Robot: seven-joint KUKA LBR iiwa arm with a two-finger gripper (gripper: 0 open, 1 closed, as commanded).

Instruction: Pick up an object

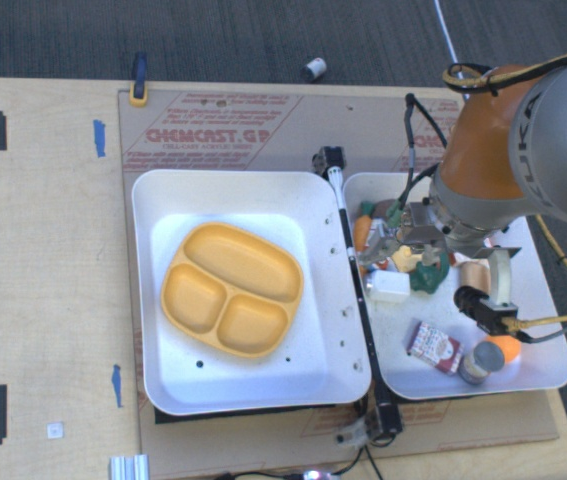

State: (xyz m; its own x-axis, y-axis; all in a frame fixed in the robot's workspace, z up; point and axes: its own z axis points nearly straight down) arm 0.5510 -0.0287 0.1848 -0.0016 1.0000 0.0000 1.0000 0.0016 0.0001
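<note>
Over the right-hand bin [553, 368], just right of the yellow divided plate [231, 288]: gripper [403, 236] lowered among the heaped small objects [408, 268], grip impossible to tell, nothing visibly lifted, pick apparently not yet made.

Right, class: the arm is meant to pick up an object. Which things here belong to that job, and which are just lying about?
Belonging to the job:
gripper
right bin
white block
green object
red-patterned packet
can

Just lying about:
left bin
yellow divided plate
blue clamp
</note>
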